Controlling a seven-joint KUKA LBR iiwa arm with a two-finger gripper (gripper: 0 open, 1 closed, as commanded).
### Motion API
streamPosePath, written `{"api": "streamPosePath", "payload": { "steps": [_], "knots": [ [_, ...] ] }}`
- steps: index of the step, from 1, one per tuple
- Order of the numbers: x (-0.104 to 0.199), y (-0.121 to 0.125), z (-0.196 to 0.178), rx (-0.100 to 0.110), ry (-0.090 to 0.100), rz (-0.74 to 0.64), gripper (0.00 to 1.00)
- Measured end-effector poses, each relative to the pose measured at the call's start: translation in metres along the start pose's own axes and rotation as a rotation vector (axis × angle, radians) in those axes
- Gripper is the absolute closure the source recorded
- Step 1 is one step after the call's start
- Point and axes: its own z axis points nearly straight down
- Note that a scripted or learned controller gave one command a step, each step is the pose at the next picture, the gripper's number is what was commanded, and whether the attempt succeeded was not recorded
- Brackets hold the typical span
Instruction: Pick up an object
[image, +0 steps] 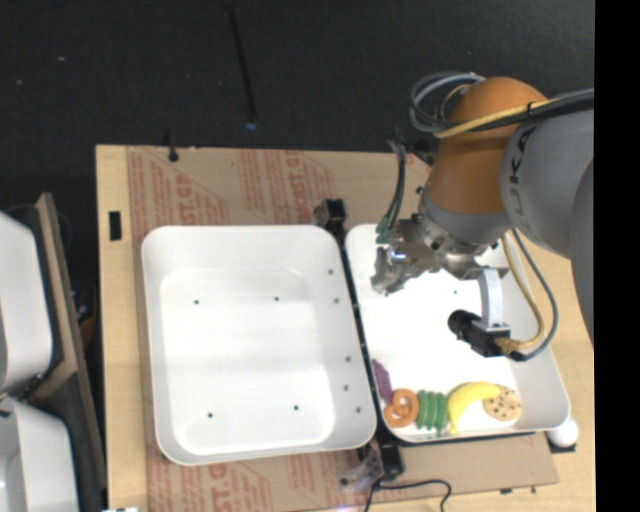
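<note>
Toys lie in a row along the right bin's (535, 375) near edge, well below the end effector (388, 276): an orange ring (401, 407), a green piece (432, 410), a banana (470, 397) and a cookie (500, 404). Whether the end effector grips anything, I cannot tell.

Two white bins (250, 340) – five small toys (455, 405)

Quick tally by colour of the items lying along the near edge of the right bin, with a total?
Orange ring-shaped item: 1
Green ridged item: 1
Yellow banana: 1
Tan cookie-like round: 1
Purple piece by the bin's left wall: 1
Total: 5, all in the right bin. The gripper hovers at that bin's far left.
</note>
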Motion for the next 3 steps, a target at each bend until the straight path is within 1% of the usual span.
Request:
{"api": "streamPosePath", "payload": {
  "steps": [1,2,3],
  "knots": [
    [0.043,0.013,0.008,0.0,0.0,0.001,1.0],
    [0.094,0.031,-0.002,-0.002,0.001,0.0,1.0],
    [0.091,0.031,-0.002,-0.001,0.0,0.004,0.0]
  ]
}}
